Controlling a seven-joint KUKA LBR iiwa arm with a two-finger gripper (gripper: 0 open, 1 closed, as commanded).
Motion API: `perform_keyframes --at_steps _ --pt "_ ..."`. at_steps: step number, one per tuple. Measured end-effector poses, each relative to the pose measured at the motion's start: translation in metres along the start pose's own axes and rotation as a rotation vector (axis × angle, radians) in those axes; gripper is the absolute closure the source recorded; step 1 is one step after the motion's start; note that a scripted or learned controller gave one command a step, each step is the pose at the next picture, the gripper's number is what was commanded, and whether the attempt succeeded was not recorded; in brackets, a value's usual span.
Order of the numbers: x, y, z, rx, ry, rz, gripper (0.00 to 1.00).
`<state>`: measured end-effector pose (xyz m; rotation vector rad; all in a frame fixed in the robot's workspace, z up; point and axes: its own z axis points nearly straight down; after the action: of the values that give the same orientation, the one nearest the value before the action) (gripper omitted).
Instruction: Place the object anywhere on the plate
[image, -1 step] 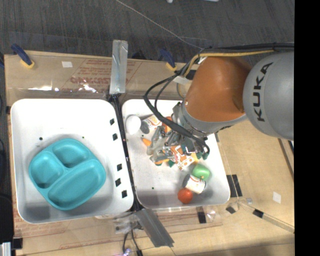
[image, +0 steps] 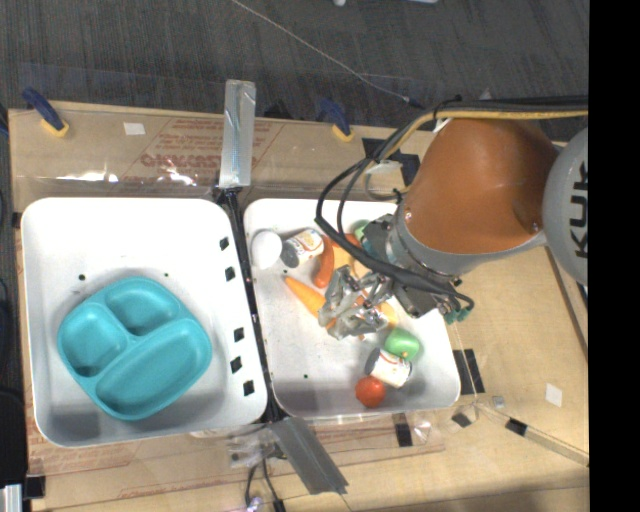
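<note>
Wooden tabletop (image: 520, 470), two white bins: end effector (image: 350, 305) low among right-bin food toys, orange carrot (image: 303, 292) alongside, grip state indiscernible; pick step, then lift toward teal plate (image: 135, 345), left bin.

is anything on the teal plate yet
No. The teal plate has bare compartments; the toys lie in the right bin.

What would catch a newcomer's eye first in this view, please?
Probably the arm's orange band, looming large over the right bin, with the gripper down among small items such as an orange carrot and a red tomato. Next, the teal divided plate in the left bin.
</note>
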<state>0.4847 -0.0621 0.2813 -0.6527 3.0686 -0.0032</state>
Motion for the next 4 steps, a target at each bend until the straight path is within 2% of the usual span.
perform_keyframes --at_steps 1,2,3,4 --pt "-0.027 0.04 0.05 -0.005 0.005 -0.348 1.0" --pt "-0.022 0.057 0.072 -0.005 0.004 -0.579 1.0" --pt "-0.041 0.109 -0.054 0.001 -0.003 -0.814 1.0" --pt "-0.032 0.09 -0.089 -0.003 0.0 -1.133 1.0"
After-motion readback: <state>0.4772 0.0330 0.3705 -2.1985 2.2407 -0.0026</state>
